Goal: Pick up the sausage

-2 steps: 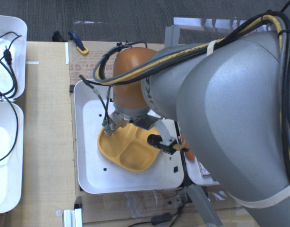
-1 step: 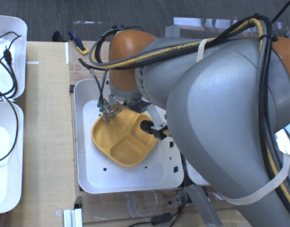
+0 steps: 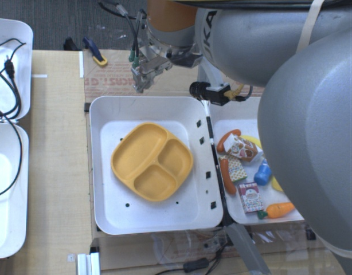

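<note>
**Sausage not picked up yet**

The sausage (image 3: 226, 175) lay by the left wall of the right bin (image 3: 236, 215), beside other toy food. Far off, past the left bin's back edge, the gripper (image 3: 143, 76) hung, holding nothing.

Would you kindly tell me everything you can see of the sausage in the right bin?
The sausage is a slim, reddish-orange link with a smooth, glossy skin that looks like plastic toy food. It lies flat in the right bin, close to that bin's left wall, running lengthwise roughly along it. A cracker-like piece overlaps its right side, and a small red box sits near its lower end. Its upper end nears other toy food. The pincer is far away, above the left bin's top edge.
</note>
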Controlling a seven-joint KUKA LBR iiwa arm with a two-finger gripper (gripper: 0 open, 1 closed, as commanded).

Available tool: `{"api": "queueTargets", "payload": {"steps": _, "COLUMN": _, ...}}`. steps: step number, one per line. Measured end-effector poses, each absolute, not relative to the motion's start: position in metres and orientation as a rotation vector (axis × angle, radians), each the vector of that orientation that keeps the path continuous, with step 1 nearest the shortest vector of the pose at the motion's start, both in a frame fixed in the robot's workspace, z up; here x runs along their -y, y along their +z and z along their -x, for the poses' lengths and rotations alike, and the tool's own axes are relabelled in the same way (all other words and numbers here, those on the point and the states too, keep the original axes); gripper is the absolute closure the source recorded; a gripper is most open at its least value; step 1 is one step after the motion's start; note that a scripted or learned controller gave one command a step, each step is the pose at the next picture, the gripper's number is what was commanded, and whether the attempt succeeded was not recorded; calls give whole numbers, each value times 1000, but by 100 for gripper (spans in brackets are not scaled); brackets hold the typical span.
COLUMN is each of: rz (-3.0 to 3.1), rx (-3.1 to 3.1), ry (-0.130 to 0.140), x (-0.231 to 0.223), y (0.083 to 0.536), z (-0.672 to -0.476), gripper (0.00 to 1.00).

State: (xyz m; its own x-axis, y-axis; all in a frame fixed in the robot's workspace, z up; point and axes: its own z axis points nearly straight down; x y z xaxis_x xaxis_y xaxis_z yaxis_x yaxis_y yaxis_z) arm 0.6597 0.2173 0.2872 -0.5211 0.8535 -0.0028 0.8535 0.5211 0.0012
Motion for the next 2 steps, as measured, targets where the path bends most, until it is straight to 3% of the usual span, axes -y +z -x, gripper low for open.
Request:
{"api": "queueTargets", "payload": {"steps": 1, "rz": -1713, "rx": -2634, "ry": -7, "x": -215, "y": 233, "z": -615, "gripper": 100}}
{"api": "queueTargets", "payload": {"steps": 2, "rz": -1896, "rx": -2506, "ry": -8, "x": -216, "y": 224, "z": -595, "gripper": 100}}
